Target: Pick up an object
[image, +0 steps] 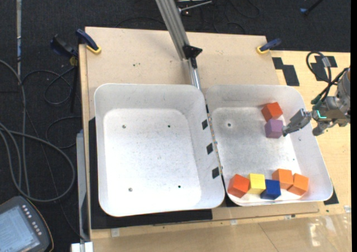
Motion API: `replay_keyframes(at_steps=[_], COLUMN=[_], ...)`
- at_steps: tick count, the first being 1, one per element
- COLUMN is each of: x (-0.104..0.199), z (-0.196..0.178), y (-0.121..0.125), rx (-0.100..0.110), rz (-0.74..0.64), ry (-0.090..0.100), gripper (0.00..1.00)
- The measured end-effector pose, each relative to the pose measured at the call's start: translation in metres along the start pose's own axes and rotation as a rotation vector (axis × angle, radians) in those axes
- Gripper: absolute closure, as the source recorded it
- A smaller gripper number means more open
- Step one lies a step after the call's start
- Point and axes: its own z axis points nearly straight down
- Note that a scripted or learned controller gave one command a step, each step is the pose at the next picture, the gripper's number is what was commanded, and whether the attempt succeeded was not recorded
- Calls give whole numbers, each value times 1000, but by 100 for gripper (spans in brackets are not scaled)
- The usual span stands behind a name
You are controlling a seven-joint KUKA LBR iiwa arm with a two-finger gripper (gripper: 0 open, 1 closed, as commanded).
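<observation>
Here the purple cube [273, 128] lies just left of the end effector [308, 122], whose spread I cannot tell.

A robotics lab: clamped bench [145, 56], loose floor cables [33, 95], teach pendant [22, 228], aluminium camera mast [167, 11].

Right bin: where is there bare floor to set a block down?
Bare floor runs from the divider wall across the right bin's middle. Crowded: front edge, with orange, yellow and blue cubes, and by the purple cube.
</observation>
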Motion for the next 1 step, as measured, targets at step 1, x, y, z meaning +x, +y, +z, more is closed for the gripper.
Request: replay_keyframes(at_steps=[1], x=[0], z=[-2], y=[1], rx=[-5], rz=[1], ry=[-1], gripper=[0])
